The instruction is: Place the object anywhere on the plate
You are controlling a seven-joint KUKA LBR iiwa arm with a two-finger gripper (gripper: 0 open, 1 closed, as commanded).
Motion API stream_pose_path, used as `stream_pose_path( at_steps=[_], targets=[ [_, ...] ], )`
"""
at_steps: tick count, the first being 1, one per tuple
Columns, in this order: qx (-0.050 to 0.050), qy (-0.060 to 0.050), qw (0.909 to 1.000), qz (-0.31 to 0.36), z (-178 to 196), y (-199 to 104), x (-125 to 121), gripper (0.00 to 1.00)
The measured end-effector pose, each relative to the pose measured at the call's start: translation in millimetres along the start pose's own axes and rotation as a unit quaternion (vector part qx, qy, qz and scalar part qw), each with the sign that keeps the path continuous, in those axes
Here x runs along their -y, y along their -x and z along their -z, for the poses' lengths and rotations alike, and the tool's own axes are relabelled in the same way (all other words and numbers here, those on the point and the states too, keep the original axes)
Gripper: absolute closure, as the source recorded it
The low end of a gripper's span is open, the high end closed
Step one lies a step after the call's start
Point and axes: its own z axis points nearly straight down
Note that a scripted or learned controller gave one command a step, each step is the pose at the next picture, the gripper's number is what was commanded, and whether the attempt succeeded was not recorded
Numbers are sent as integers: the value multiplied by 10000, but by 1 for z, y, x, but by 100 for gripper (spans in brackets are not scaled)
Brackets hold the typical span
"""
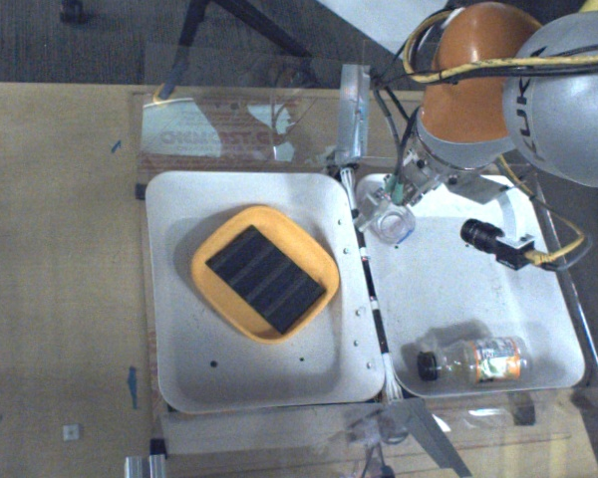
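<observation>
Nearest the camera, the bottle [473,359] lies on its side at the near edge of the right bin [448,277], well apart from the end effector [392,207], which hangs over that bin's far left corner. Whether its fingers are wide or narrow, I cannot tell. The plate [264,272] waits in the left bin [179,347]. I judge the pick not yet begun; next the arm must travel toward the near side and descend over the bottle.

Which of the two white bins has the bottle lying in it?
The right bin, under the arm. The bottle lies on its side near that bin's front edge. The left bin holds the yellow plate instead.
</observation>
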Motion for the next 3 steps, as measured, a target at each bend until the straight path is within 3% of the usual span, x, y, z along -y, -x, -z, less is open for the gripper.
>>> stream_pose_path(
  at_steps=[1,2,3],
  targets=[
    [-152,-45,9998,125,-30,-56,-59,100],
    [-155,-47,9996,228,32,-103,-82,100],
    [-156,-48,9996,230,32,-103,-82,0]
  ],
)
